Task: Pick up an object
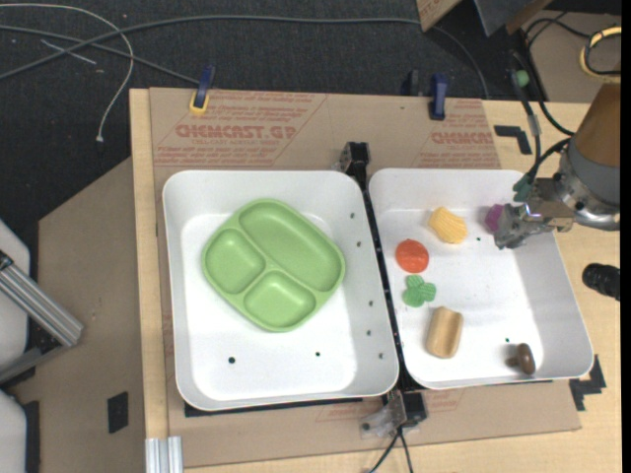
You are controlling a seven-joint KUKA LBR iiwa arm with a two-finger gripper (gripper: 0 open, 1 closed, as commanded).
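Note:
The right bin (552, 294) holds a yellow corn-like piece (448, 226), a red-orange round piece (412, 256), a green leafy piece (420, 291), a tan cylinder (444, 332) and a small brown piece (522, 359). A purple object (492, 217) lies near the bin's upper right part. My gripper (513, 227) hangs right beside that purple object, on its right, touching or nearly so. The fingers are too small and dark to read.
The left bin (197, 353) carries a green three-compartment plate (273, 263). A black clamp (354, 156) sits between the bins at the back. Blue clips (204, 87) (437, 97) hold the cardboard base. Cables trail off the bench at upper left and upper right.

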